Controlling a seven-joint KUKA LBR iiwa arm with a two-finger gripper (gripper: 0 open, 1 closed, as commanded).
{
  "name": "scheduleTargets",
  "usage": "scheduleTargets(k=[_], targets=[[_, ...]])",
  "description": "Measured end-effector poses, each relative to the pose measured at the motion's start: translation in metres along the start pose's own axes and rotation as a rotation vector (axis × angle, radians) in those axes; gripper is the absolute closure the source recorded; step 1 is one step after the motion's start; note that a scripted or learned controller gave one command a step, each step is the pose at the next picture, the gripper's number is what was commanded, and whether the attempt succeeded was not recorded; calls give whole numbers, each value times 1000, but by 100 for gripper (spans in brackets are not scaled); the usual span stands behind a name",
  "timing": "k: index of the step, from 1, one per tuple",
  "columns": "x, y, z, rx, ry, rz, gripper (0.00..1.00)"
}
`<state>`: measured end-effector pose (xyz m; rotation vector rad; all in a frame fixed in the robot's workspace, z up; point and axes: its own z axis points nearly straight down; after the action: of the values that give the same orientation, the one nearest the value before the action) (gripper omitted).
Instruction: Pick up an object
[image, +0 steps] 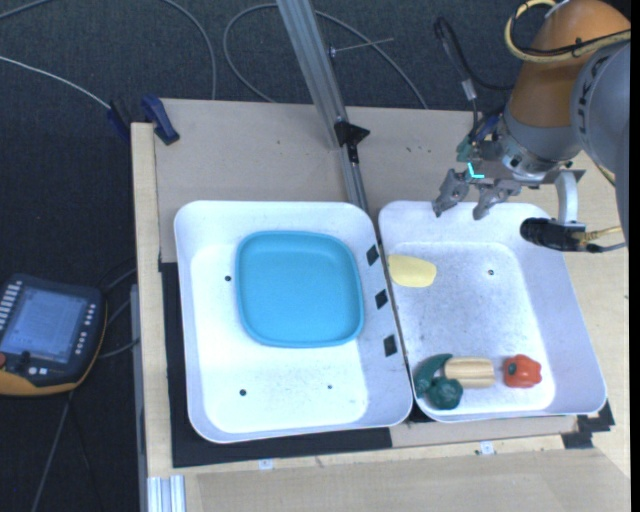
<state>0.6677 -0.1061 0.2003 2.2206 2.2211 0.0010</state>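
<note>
**Camera view: gripper above the right bin's far rim, nothing held**

Camera view shows a yellow piece (411, 271) at the right bin's (560, 330) near-left wall; a green vegetable (438, 382), a tan roll (470, 372) and a red pepper (520, 371) line its near edge; the gripper (466, 200) hovers over the far rim, fingers apart; a blue plate (299, 288) fills the left bin (205, 330).

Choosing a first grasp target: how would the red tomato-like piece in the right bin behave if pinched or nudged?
The red piece looks round and glossy, so it may roll or slip. It lies beside the tan piece, which might block it. Probably light.
</note>
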Motion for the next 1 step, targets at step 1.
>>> scheduleTargets(k=[1], targets=[[0, 0, 0, 0, 0, 0, 0]])
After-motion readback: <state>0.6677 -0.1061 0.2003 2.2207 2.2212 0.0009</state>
